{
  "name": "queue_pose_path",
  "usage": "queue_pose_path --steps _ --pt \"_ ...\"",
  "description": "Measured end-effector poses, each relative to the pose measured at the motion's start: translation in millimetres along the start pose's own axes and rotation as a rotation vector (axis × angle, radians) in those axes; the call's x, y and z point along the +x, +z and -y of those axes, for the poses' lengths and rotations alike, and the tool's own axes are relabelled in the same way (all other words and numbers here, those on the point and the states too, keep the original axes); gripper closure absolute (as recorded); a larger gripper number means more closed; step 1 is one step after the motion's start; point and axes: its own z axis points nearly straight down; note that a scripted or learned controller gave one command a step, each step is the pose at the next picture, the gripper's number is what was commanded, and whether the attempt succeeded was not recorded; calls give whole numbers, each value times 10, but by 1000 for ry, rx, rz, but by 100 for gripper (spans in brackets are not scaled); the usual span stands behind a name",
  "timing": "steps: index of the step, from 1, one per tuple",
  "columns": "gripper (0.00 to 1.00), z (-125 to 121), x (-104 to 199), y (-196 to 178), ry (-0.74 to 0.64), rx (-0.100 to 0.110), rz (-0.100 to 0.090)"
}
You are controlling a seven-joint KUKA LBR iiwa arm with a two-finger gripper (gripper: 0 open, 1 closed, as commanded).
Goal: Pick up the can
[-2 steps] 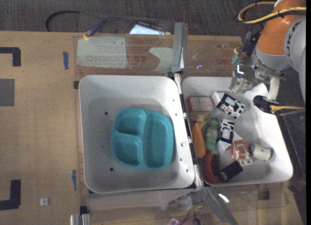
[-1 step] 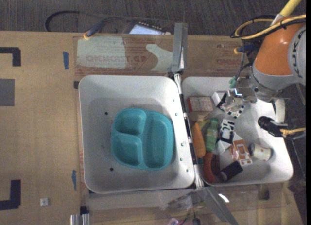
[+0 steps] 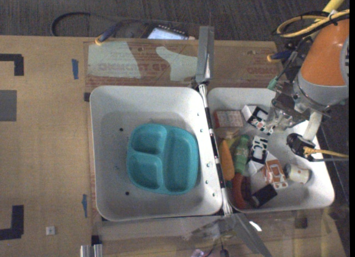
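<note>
My grey arm with the orange band [image 3: 327, 56] reaches in from the right; my two-finger gripper [image 3: 275, 118] hovers over the back of the right white bin [image 3: 324, 186]. Can't tell how the tool stands. Small white cylindrical can [image 3: 298, 173] lies on its side near the bin's front right, apart from the gripper. Beside it an orange-and-white carton [image 3: 275, 172], a black block [image 3: 263, 195], a green bottle [image 3: 241, 153], an orange carrot-shaped toy [image 3: 226, 160]. Left white bin [image 3: 105, 106] holds a teal sectioned plastic tray [image 3: 164, 159].
</note>
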Motion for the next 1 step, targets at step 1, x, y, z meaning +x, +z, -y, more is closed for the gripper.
queue_pose_path --steps 1 --pt "100 318 -712 -187 449 5 1"
